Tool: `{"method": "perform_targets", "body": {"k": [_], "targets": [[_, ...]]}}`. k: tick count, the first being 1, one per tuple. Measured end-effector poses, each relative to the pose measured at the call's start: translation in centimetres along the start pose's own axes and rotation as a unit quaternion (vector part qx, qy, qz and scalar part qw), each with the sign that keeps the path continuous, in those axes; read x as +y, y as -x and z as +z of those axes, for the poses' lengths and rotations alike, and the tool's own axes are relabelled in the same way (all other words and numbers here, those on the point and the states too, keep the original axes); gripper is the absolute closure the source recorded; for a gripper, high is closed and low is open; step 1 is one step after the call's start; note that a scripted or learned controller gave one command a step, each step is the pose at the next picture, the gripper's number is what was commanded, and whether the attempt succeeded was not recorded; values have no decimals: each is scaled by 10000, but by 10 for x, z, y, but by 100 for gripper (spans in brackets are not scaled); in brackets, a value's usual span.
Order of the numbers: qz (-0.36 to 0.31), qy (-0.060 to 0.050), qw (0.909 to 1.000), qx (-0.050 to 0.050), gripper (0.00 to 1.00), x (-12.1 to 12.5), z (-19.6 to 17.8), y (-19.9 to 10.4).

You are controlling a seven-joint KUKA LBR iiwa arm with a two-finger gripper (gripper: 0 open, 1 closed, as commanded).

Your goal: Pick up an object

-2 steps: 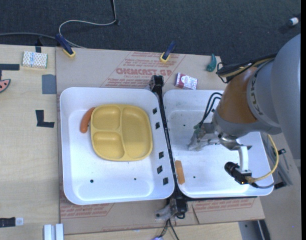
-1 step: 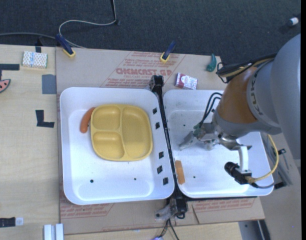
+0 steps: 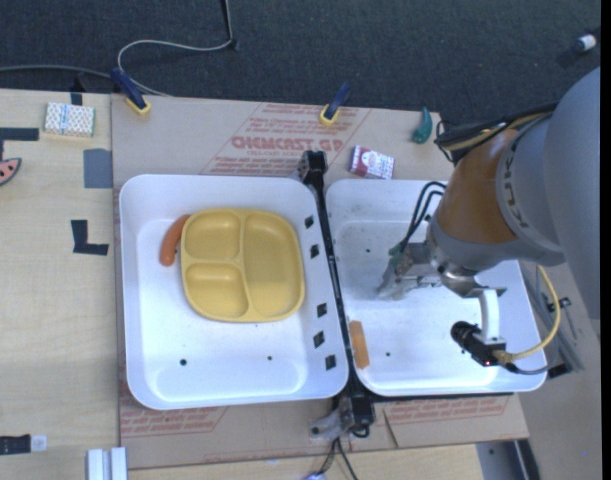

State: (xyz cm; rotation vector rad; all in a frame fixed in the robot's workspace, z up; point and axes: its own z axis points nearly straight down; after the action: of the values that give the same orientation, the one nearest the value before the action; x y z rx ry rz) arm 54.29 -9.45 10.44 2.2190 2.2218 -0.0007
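Sausage (image 3: 357, 345), the small orange-brown piece, lies against the left wall of the right bin (image 3: 425, 373), below my claw (image 3: 397, 274) and a little to its left. My claw is low over the middle of that bin's floor, and whether it is wide or narrow I cannot tell, for the wrist hides most of it. I see nothing gripped in it.

Well to my left, in the left bin (image 3: 145, 298), sits a yellow tray (image 3: 243, 265) with three hollows, and a second sausage (image 3: 170, 240) lies touching its far left edge. Beyond the bins a small red packet (image 3: 370, 162) lies on the tabletop (image 3: 45, 298), above my claw.

As I judge it, I am at the reaching step: down in the bin, but over bare floor, apart from anything I could take. The pick is not yet done.

The next move, I think, calls for a shift down and left toward the near sausage, then a descent with the claw turned across its short width. It rests tight against the bin wall, so one side has little room; I would likely have to come in at an angle or nudge it clear first, or the grasp may slip off.
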Motion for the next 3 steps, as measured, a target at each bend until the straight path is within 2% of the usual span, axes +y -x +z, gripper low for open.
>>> {"method": "perform_targets", "body": {"k": [1,2,3], "targets": [[-3,0,10000,-1,0,0,0,0],[-4,-12,10000,15,0,16,19,2],[-4,7,10000,2,100,16,9,2]]}}
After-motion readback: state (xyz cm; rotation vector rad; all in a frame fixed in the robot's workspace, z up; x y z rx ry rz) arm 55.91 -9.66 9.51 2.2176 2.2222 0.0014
